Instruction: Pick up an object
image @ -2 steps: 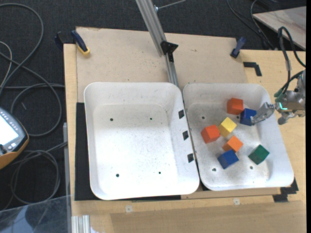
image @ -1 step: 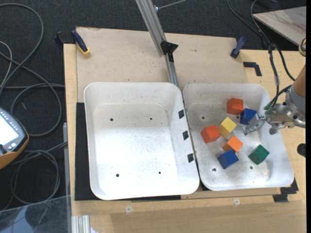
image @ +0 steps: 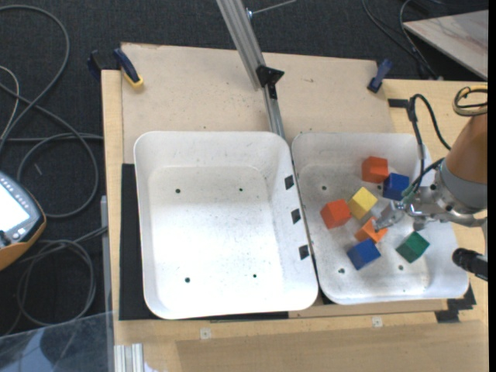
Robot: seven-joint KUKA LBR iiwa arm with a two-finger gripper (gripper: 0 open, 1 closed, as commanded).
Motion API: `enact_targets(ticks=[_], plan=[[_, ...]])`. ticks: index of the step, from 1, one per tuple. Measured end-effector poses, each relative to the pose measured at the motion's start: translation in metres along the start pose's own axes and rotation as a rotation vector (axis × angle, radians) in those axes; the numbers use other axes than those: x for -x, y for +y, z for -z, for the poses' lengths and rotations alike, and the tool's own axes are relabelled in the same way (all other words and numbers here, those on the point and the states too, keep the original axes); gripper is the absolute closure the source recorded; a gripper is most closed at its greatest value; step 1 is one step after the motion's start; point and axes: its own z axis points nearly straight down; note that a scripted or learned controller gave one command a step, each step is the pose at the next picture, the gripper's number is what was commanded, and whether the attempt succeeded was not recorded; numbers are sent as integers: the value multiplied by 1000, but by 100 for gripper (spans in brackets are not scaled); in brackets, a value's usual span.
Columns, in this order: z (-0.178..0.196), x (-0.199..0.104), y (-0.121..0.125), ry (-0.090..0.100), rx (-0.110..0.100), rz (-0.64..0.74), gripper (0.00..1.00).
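Observation:
Several coloured blocks lie in the right bin [image: 333, 281]: an orange one [image: 375, 168] and a blue one [image: 396, 184] at the back, a yellow one [image: 363, 202], an orange-red one [image: 335, 213], a small orange one [image: 370, 231], a second blue one [image: 363, 253] and a green one [image: 412, 246]. My gripper [image: 401, 218] hangs over the right half of this bin, between the back blue block and the green block. It is open with nothing between its fingers. Its left fingertip [image: 385, 218] is close to the small orange block.
The left bin [image: 155, 208] sits beside the right one, with a raised divider edge [image: 298, 215] between them. A metal pole [image: 248, 37] slants up from the bench behind the bins. Blue clamps [image: 380, 74] grip the board's back corners. Cables lie on the floor at left.

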Motion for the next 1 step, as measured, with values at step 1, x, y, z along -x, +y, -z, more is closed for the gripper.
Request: enact_targets(ticks=[1], plan=[[-24,-1,6,2,17,2,0]])
